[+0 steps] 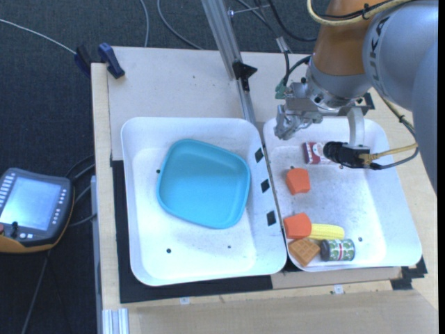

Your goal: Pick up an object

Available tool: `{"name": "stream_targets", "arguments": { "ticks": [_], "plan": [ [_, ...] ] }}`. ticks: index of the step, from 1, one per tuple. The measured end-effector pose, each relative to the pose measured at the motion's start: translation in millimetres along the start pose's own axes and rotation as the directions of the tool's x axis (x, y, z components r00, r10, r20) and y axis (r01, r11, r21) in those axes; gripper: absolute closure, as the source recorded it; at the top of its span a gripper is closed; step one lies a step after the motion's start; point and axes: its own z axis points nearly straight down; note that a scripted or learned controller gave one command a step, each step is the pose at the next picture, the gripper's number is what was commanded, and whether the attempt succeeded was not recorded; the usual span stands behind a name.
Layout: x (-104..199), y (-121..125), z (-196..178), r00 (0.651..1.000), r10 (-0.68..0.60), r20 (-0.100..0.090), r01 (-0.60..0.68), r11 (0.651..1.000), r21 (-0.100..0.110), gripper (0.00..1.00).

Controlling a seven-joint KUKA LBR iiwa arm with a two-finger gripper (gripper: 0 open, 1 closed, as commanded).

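Observation:
My gripper point(287, 126) hangs over the far left corner of the right bin point(389, 207), with no object seen in it. Just to its right lies a small red and white box point(312, 153). An orange block point(298, 181) sits nearer, below the gripper. At the bin's near left edge lie a second orange-red block point(297, 225), a yellow corn cob point(326, 231), a tan waffle piece point(304, 251) and a dark can point(338, 250) on its side.
The left bin point(139, 207) holds a light blue plate point(204, 183). A metal pole point(226, 33) slants up behind the bins. A black cylinder point(348, 153) on a cable hangs from the arm beside the box. A handheld pendant point(31, 207) lies off the bench at left.

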Motion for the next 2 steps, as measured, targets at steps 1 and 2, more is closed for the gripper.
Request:
{"name": "stream_targets", "arguments": {
  "ticks": [1, 2],
  "plan": [
    [45.7, 15.0, 12.0, 1.0, 0.0, 0.0, 0.0, 1.0, 0.001, 1.0],
    [91.1, 26.4, 13.8, 1.0, 0.0, 0.0, 0.0, 1.0, 0.001, 1.0]
  ]
}}
